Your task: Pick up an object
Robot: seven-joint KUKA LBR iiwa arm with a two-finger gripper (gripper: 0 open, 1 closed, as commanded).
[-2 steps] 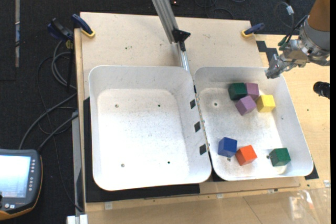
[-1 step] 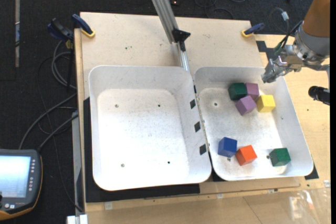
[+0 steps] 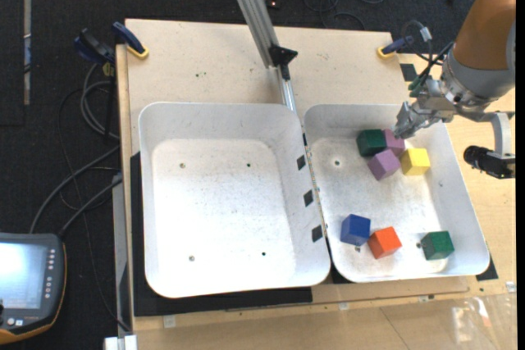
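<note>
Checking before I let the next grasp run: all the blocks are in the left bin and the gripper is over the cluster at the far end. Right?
Not quite: the blocks lie in the right bin, not the left bin. The camera view shows the gripper over the far cluster there: dark green block, purple block, yellow block.

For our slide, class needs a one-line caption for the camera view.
KUKA arm's gripper poised over clustered coloured blocks in the right bin; left bin alongside.
</note>
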